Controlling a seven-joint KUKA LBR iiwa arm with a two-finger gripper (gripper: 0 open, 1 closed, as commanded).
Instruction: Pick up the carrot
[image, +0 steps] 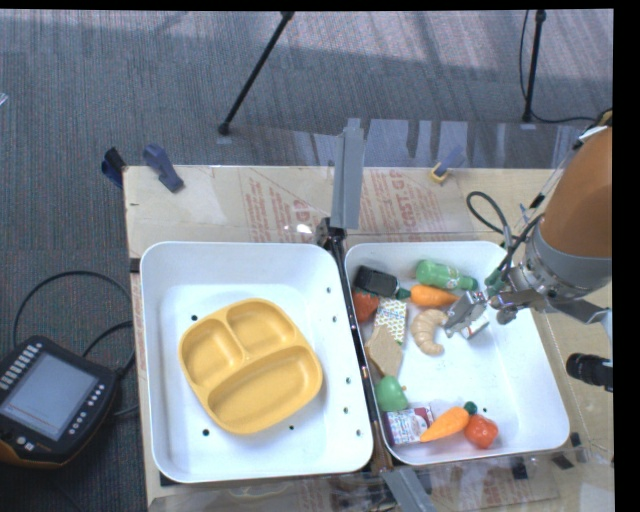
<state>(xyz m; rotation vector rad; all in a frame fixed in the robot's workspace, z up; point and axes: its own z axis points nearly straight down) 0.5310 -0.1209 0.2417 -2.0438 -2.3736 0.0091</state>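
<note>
Two orange plastic toy carrots (433, 296) (446, 424) lie left of and well below the gripper (472, 316), whose closure cannot be told; light, stiff, slick, best pinched mid-body.

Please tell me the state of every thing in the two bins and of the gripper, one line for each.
Yellow tray: lying flat in the left bin, right way up.
Carrot: lying on its side near the right bin's front edge, not held.
Second carrot: lying near the back, beside the green bottle.
Croissant: lying loose, left of the gripper.
Gripper: low over the right bin, holding nothing visible.
</note>
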